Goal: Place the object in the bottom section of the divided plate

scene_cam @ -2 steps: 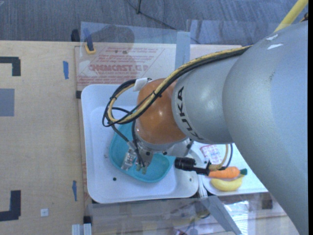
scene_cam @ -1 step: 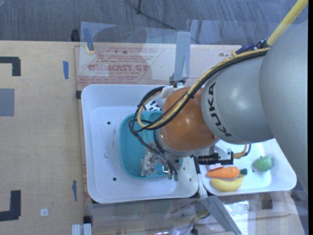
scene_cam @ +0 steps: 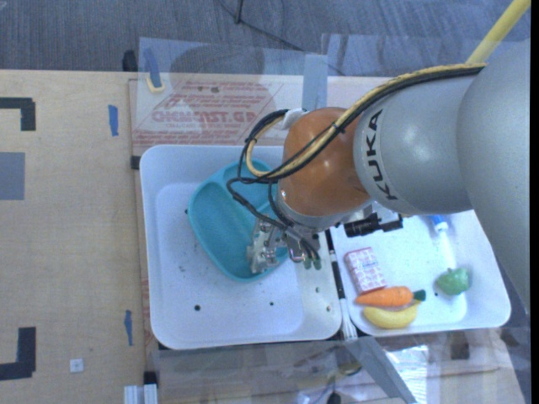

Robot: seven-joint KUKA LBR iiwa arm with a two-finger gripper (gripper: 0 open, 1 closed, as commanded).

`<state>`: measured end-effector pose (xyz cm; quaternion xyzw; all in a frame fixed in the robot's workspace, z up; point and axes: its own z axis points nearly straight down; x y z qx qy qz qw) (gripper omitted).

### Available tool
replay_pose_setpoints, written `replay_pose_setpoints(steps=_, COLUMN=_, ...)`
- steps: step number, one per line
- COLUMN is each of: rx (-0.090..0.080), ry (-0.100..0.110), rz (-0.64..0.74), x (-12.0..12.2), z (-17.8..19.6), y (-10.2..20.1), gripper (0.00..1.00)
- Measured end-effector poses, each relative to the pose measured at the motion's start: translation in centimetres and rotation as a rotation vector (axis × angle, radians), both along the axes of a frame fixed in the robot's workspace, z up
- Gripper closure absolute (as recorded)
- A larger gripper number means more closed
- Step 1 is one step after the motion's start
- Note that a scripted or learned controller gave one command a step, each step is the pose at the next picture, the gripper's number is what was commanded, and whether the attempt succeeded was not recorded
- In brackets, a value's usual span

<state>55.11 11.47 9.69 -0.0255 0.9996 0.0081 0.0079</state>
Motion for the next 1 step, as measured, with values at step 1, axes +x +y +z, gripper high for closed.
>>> replay_pose_setpoints(steps=1, rx=-0.015, ry=0.011, rz=0.09, x=4.01, z=8.65, y=-6.5, gripper=1.0)
